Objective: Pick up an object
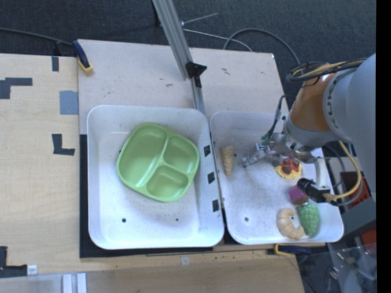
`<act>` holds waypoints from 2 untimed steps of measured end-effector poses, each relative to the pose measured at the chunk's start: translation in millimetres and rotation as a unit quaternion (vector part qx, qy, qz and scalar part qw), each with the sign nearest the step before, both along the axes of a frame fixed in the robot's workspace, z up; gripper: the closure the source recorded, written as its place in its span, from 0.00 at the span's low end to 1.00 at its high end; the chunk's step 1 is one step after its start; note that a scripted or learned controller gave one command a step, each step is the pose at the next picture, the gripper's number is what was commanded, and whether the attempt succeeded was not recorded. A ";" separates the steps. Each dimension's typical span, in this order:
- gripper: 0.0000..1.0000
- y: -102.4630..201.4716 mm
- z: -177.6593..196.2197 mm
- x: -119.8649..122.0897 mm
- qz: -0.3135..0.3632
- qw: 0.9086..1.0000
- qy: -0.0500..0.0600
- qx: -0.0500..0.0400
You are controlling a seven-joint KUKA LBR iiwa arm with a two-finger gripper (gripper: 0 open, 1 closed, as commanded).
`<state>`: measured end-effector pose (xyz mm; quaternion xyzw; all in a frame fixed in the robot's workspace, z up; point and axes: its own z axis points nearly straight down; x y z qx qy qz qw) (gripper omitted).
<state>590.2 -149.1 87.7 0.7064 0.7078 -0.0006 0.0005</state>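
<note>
In the right bin, a tan cone-shaped piece lies near the left wall. A yellow and red item, a purple piece, a green bumpy item and a tan curled pastry shape sit along the right side. My gripper hangs low over the bin's upper middle, between the cone and the yellow and red item, and just left of the latter. The grey arm with its orange band comes in from the right. I see nothing held in the gripper.
The left bin holds a green divided plate. A slanted metal rail runs from the top down to the gap between the bins. Cables hang by the right bin's right wall.
</note>
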 end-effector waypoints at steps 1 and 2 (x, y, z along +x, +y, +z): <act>1.00 0.8 10.8 0.0 0.001 1.000 0.000 0.001; 1.00 -1.2 53.5 -1.9 0.000 1.000 -0.001 0.001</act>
